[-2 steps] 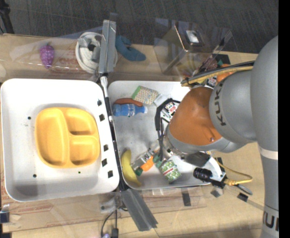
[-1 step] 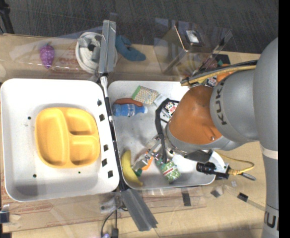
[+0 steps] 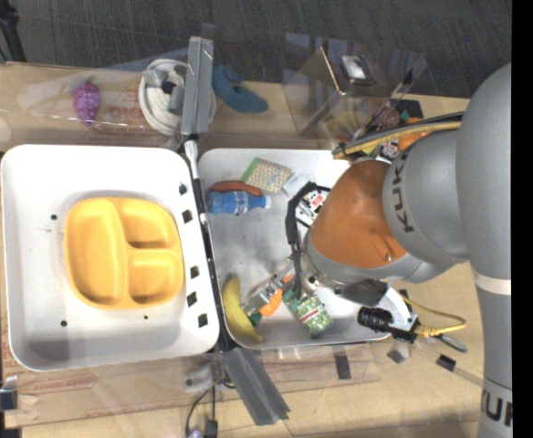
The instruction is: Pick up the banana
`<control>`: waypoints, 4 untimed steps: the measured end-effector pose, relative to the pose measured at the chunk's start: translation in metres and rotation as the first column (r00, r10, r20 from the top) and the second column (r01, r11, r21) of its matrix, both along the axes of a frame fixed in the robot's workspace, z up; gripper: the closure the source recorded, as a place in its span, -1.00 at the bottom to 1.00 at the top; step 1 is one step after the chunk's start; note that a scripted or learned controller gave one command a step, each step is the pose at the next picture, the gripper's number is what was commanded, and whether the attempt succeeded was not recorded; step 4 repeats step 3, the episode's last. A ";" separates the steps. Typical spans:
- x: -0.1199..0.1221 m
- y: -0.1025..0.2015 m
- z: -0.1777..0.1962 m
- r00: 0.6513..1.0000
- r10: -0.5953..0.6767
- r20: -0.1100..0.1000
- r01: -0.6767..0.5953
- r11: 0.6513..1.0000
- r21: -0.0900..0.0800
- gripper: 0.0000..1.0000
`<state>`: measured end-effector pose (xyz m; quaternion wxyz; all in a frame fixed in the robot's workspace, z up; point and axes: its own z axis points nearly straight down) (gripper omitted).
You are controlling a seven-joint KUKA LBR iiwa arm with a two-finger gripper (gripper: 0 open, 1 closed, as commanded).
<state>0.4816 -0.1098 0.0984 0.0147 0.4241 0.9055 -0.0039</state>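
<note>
The yellow banana (image 3: 235, 309) lies in the right bin (image 3: 248, 338), at its near left corner against the divider wall. My gripper (image 3: 280, 292) hangs low over the bin just right of the banana, under the orange wrist band. Its tip is among a small orange item (image 3: 268, 307) and a green carton (image 3: 310, 314). Nothing shows the banana being held; it rests on the bin floor.
A blue bottle (image 3: 237, 203), a green patterned packet (image 3: 266, 173) and a card box (image 3: 312, 204) lie in the far part of the right bin. The left bin (image 3: 29, 181) holds a yellow divided tray (image 3: 125, 249). Purple grapes (image 3: 86, 100) and a clear box (image 3: 358, 85) sit behind the bins.
</note>
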 end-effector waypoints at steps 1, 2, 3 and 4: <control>-0.005 -0.001 -0.004 0.952 -0.305 -0.014 0.305 0.952 0.011 -1.00; 0.002 0.001 0.001 0.998 0.060 0.004 -0.060 0.998 -0.001 -1.00; -0.005 0.006 -0.005 0.782 -0.624 -0.017 0.624 0.781 0.017 -1.00; -0.005 0.006 -0.005 0.782 -0.624 -0.017 0.624 0.781 0.017 -1.00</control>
